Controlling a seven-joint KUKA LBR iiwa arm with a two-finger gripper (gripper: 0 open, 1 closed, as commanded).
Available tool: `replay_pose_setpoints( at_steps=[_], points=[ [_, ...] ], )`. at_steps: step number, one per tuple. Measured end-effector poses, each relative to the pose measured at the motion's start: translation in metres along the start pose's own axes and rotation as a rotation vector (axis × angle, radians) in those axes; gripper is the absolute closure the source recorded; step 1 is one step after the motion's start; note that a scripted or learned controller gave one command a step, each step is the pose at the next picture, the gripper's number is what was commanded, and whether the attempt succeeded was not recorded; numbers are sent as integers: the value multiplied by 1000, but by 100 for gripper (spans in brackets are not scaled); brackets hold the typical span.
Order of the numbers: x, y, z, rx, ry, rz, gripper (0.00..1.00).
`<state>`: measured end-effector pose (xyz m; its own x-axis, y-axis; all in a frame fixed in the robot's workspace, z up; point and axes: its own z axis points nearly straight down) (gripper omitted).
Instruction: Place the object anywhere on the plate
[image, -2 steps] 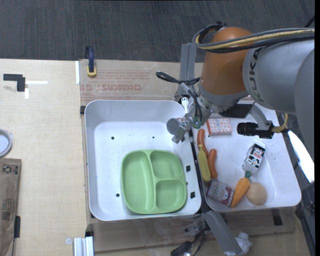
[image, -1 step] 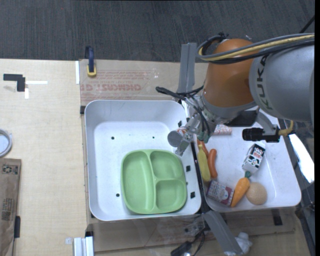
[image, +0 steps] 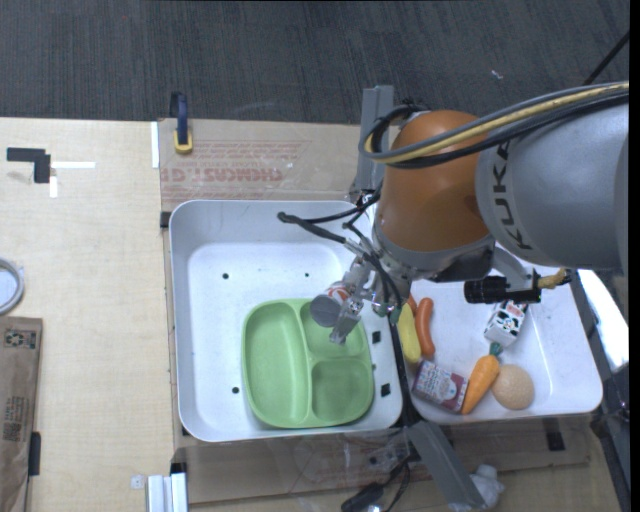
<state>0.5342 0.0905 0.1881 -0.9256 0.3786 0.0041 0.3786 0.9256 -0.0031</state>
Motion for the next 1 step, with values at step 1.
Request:
replay_pose_setpoints(
  at_steps=[1],
  points=[
    [0, 0, 0, 0, 0, 0, 0]
  ],
)
